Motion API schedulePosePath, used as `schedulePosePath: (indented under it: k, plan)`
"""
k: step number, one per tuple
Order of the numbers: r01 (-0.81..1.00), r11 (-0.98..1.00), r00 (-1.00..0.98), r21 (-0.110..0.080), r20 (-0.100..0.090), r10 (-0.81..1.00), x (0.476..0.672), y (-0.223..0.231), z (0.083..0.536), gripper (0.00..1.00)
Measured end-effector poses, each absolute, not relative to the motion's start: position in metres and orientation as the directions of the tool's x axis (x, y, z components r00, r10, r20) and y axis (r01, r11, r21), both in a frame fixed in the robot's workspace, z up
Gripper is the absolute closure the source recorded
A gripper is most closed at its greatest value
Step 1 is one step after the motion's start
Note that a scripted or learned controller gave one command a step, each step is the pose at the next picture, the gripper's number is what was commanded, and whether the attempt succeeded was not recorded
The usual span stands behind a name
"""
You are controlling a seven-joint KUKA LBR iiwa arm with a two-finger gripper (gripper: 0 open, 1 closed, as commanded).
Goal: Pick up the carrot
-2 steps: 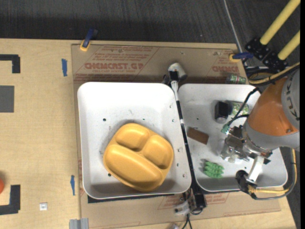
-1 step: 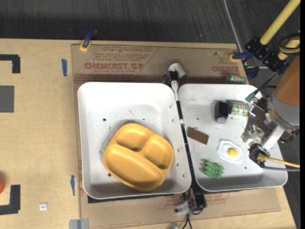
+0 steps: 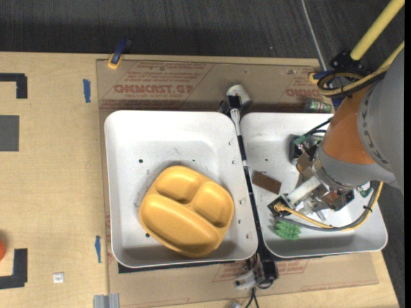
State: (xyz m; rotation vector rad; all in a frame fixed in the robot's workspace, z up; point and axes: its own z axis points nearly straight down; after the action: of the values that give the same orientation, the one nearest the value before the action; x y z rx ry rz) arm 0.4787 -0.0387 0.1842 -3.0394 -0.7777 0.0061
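1. Two white bins sit side by side on the bench (image 3: 51, 172): left bin (image 3: 125, 140) and right bin (image 3: 270, 140), rims touching along the middle.
2. One brown cardboard sheet (image 3: 160, 82) with red print lies under both bins.
3. Left bin holds one thing, a big yellow lumpy object (image 3: 186, 210) with three rounded lobes. It rests toward the near side, close to the shared rim.
4. One arm (image 3: 385, 120) comes in from the right over the right bin, its orange band (image 3: 340, 140) above the wrist.
5. One gripper (image 3: 314, 204) is low inside the right bin, in its near half. Open or closed: cannot tell, since the wrist and cables cover it.
6. One carrot (image 3: 287, 230), as far as can be told: a small green leafy tuft on the floor of the right bin, near-left corner, just beside the gripper. The orange body can't be made out. Touching the gripper or not: cannot tell.
7. One flat brown piece (image 3: 266, 181) lies in the right bin near the shared rim, farther back than the green tuft and apart from it.
8. One blue-and-yellow clamp (image 3: 117, 53) sits at the sheet's far-left corner.
9. Two blue tape strips sit on the sheet's left edge, the far strip (image 3: 87, 90) and the near strip (image 3: 97, 248).
10. One red-orange thing (image 3: 2, 249) is cut off at the picture's left edge; too little of it is visible to identify.
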Motion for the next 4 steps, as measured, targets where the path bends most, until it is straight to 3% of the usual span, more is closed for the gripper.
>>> schedulePosePath:
  k: [1,2,3,4]
  plan:
    - [0.48,-0.877,0.877,-0.005,-0.003,0.48,0.479,-0.039,0.184,0.0]
    - [0.371,-0.929,0.929,-0.001,-0.001,0.371,0.479,-0.012,0.184,0.0]
    - [0.37,-0.929,0.929,-0.002,-0.001,0.37,0.479,-0.012,0.184,0.0]
    - [0.523,-0.852,0.852,-0.005,-0.003,0.523,0.479,0.025,0.184,0.0]
